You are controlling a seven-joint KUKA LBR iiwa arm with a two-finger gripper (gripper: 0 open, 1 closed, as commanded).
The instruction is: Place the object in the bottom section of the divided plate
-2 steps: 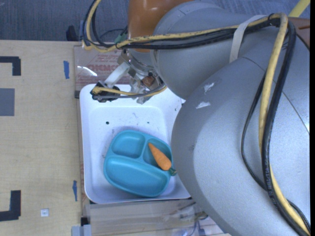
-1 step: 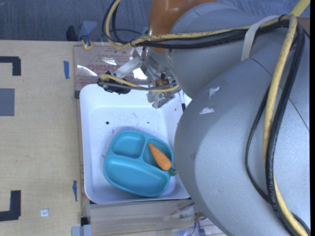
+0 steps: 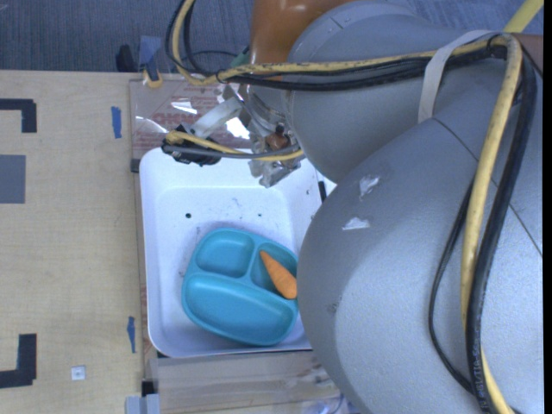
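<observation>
A blue divided plate (image 3: 235, 310) lies in the white bin (image 3: 168, 231), toward the bin's near side. An orange carrot-shaped object (image 3: 279, 275) rests in the plate's small upper right section, tilted against the divider. The plate's large bottom section and small upper left section hold nothing. My gripper (image 3: 272, 167) hangs over the far edge of the bin, above and behind the plate, apart from the carrot. Cables and the wrist body hide its tip.
The grey arm (image 3: 431, 257) covers the right half of the view and the bin's right side. Yellow and black cables (image 3: 207, 145) loop near the bin's far left corner. A pale wooden bench (image 3: 65, 231) with black marks and blue tape lies to the left.
</observation>
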